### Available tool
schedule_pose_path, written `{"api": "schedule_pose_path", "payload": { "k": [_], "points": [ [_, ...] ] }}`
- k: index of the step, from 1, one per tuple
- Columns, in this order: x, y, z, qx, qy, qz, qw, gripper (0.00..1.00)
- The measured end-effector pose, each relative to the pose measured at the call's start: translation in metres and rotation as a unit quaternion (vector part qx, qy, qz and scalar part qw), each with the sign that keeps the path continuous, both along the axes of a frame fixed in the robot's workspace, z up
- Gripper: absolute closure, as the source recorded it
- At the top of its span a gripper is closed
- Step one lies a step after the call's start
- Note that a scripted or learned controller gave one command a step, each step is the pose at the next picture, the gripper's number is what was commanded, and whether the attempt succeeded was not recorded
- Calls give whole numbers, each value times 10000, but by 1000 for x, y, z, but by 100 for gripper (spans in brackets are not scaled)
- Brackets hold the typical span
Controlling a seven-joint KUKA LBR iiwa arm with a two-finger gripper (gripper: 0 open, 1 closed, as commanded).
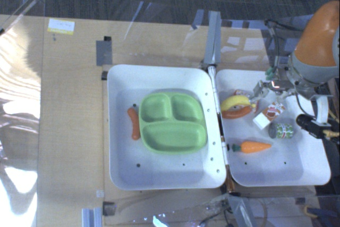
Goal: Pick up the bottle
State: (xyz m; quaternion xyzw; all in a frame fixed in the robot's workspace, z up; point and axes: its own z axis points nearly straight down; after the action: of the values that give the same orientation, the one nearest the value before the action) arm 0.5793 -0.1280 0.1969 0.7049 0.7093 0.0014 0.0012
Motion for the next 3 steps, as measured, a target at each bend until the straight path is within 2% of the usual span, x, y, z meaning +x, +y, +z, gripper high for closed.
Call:
{"api": "schedule_pose_path", "payload": {
  "k": [1, 2, 3],
  "points": [
    [-20, -77, -97, 2, 4, -1514, 9885, 0],
    [-18, -75, -87, 9, -18, -1494, 9888, 100],
    [12, -17, 42, -2, -18, -1921, 9814, 100]
  ]
}}
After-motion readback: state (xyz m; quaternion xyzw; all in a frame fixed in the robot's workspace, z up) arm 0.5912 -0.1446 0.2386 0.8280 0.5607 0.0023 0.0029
